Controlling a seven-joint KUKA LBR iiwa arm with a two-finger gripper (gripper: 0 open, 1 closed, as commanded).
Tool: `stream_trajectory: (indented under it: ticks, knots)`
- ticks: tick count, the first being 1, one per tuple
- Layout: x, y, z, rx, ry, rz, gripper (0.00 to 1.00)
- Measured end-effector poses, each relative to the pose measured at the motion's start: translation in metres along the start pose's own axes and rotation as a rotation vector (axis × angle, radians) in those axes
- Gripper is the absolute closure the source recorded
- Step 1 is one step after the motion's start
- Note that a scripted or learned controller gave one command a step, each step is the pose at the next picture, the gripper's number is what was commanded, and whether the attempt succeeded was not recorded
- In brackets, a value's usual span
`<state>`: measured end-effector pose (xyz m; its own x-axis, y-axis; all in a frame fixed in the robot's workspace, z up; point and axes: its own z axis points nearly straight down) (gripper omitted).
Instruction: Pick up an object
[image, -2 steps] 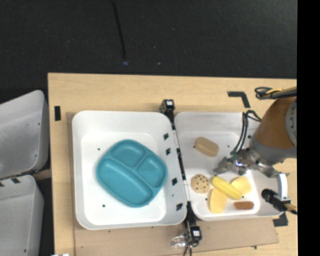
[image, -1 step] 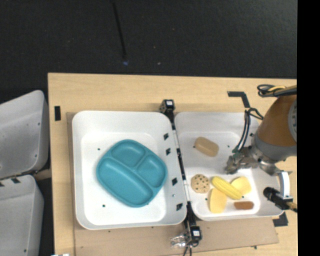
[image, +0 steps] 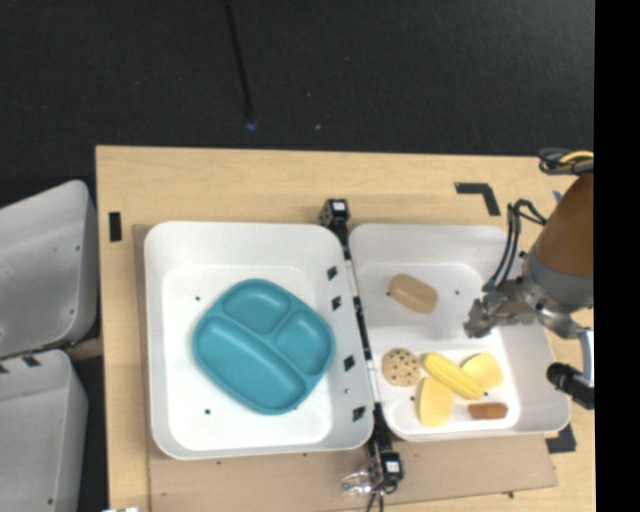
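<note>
The right bin (image: 440, 245) holds a tan bread roll (image: 412, 293), a chocolate-chip cookie (image: 401, 367), a yellow banana (image: 451, 375), a yellow slice (image: 435, 402), a yellow-orange piece (image: 484, 370) and a small brown sausage (image: 487, 409). My gripper (image: 480, 320) hangs low over the right side of this bin, just above the yellow-orange piece and to the right of the roll. Nothing shows between its fingers.
In the left bin (image: 165, 300) lies a teal divided plate (image: 262, 343). A black divider with clips (image: 350, 320) runs between the bins. The arm's orange band (image: 570, 235) and cables stand over the right bin's right wall.
</note>
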<state>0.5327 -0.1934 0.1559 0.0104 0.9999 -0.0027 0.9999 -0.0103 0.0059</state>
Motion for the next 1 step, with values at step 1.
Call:
stream_trajectory:
  ticks: [1]
  knots:
    - [-0.0006, 0.0012, -0.065, -0.003, -0.001, -0.013, 1.0]
